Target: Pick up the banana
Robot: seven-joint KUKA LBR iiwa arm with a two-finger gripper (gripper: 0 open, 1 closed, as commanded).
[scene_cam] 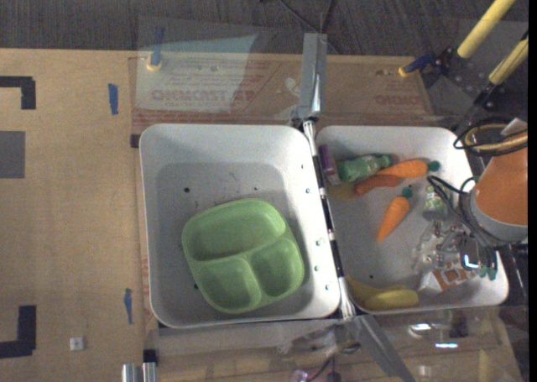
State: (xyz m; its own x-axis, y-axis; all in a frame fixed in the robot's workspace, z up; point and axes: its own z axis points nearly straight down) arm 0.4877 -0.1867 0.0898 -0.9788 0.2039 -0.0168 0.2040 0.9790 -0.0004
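Note:
The yellow banana (389, 297) lies flat in the front corner of the right bin (369, 141), close to the divider between the bins. My gripper (457, 252) hangs low over the right side of this bin, below the arm's orange band (503, 194). It is to the right of the banana and slightly behind it, apart from it. Nothing of the banana is between the gripper's parts.
Two orange carrots (394, 214) (401, 170) and a green bottle (361, 167) lie at the back of the right bin. A white and orange packet (449, 278) sits under the gripper. The left bin (168, 170) holds a green divided plate (243, 254).

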